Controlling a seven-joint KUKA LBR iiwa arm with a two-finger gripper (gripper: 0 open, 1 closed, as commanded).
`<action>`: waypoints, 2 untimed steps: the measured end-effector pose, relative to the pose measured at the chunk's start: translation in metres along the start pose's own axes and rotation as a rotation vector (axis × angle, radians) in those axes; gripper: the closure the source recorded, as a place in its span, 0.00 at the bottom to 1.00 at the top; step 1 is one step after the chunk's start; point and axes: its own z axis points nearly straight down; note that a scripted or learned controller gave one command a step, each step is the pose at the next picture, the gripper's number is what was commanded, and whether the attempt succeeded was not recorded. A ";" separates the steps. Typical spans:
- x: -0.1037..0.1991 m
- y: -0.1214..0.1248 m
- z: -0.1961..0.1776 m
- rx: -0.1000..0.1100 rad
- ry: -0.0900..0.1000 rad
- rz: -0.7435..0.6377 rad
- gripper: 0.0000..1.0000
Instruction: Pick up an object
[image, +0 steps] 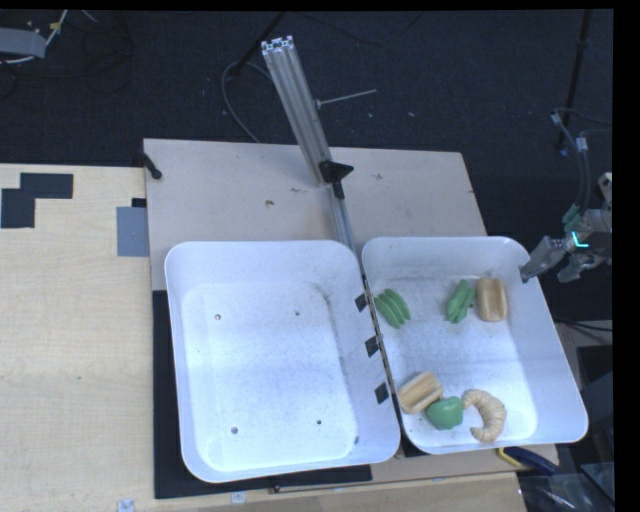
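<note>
**Two white bins on the counter, gripper at the right rim**

Nearest the camera, the wooden counter (70, 330) carries two shallow white plastic bins side by side on a dark mat. The left bin (190, 270) shows a bare speckled floor. The right bin (560, 395) holds all the loose objects.

Along the near edge of the right bin lie three items close together: a tan bread-roll-shaped piece (419, 390), a small round green piece (445, 412) touching it on its right, and a pale curved croissant-shaped piece (487, 413) just beside the green one.

Farther back in the same bin, a ribbed green pepper-shaped piece (392, 307) lies near the divide between the bins. To its right, an elongated green piece (460, 301) rests against a tan loaf-shaped piece (491, 299); these two touch.

At the same depth, the gripper (548, 257) sits at the far right rim of the right bin, apart from every object; whether its fingers are spread or closed cannot be told at this scale, and nothing is visible between them.

Beyond the bins, a pale board (240, 190) extends rearward, and a silver aluminium extrusion post (300, 105) leans across it, meeting the gap between the bins.
</note>
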 end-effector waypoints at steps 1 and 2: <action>0.000 0.000 0.000 0.000 0.000 0.000 0.00; 0.010 -0.002 0.056 0.005 0.001 0.001 0.00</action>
